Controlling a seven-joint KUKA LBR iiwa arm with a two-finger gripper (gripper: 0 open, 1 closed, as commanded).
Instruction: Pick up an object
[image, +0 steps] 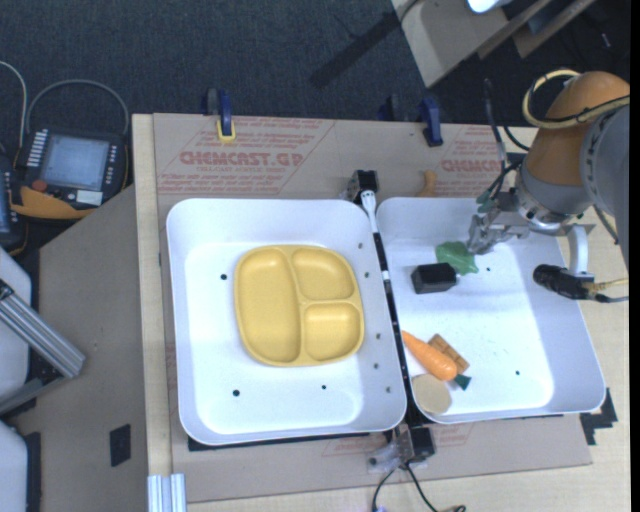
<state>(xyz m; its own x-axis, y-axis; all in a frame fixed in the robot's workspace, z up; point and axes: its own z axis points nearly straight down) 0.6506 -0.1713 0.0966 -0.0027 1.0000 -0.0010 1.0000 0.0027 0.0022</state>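
2 white bins (200, 330); pincer (484, 238) over green object (458, 257), grip state unclear.

The two shallow white plastic bins (200, 300) look smooth and a bit shiny. The yellow plastic plate with three sections (298, 304) is smooth with a soft shine. The brown cardboard sheet with red print (300, 150) looks flat and dull. The small black block (435, 277) looks matt. The orange plastic carrot (432, 354) looks smooth.
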